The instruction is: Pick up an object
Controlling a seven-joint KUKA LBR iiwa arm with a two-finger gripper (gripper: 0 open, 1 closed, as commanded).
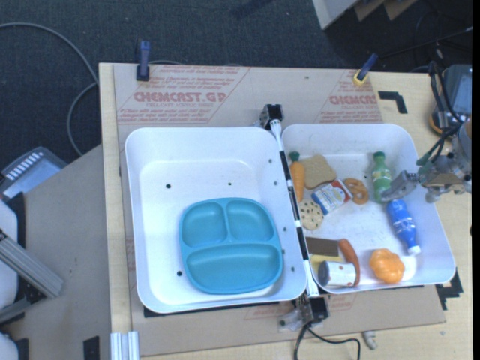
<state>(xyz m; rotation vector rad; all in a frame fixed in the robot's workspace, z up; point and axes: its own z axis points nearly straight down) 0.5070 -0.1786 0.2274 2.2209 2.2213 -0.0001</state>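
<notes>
My claw point(411, 180) hung at the right-hand edge of the right bin point(352, 135), low over its rim, with my arm point(457, 126) reaching in from the right side of the bench. How far the claw stood open I could not tell; it was small and blurred at that edge. Nothing showed in its grip.

The things I might take all lay in that right bin. Nearest my claw stood a green bottle point(380, 174), just to its left, and a blue bottle point(403, 226) lay tilted just below it, cap toward the near right corner. An orange fruit point(387, 265) sat near the bin's front wall, well below the claw. Further left were a pretzel point(357, 190), a small blue-and-white packet point(329, 198), a slice of bread point(319, 170), a carrot point(298, 180) along the left wall and a chocolate-chip cookie point(310, 215). At the front left lay a brown bar point(323, 246), a sausage point(348, 255) and a white can point(337, 274) (the last two touching, as far as I could see).

The left bin point(150, 152) held a blue divided plate point(231, 244), set toward its front right, flat on the floor of the bin.
</notes>
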